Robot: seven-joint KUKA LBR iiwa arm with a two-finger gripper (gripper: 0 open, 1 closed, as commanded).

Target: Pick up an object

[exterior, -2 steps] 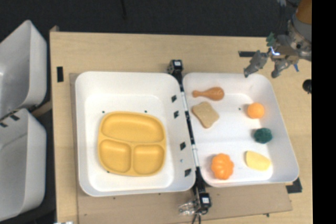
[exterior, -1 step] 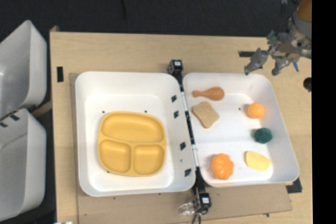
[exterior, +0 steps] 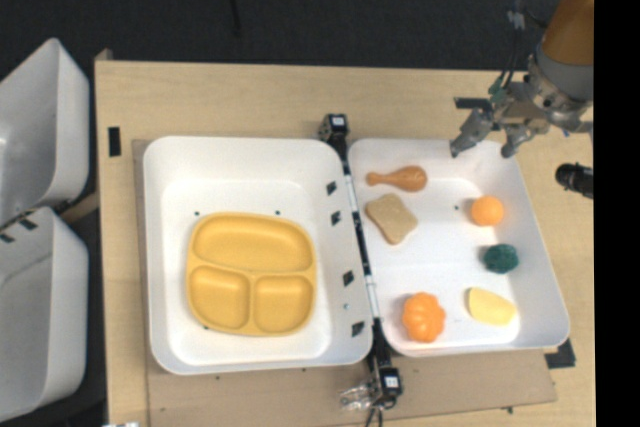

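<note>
My gripper (exterior: 487, 142) hangs above the far right corner of the right bin (exterior: 440, 260), its two fingers spread open with nothing between them. In that bin lie a brown drumstick (exterior: 399, 178), a slice of bread (exterior: 390, 217), a small orange ball (exterior: 487, 211), a dark green piece (exterior: 500, 258), a yellow wedge (exterior: 490, 306) and an orange pumpkin-like piece (exterior: 423, 316). The drumstick is the closest item, to the left and a little nearer than the fingers.
The left bin (exterior: 165, 245) holds a yellow divided plate (exterior: 251, 272). A ridge with black clips (exterior: 352, 235) separates the bins. White containers (exterior: 35, 215) stand at the far left, off the bench.
</note>
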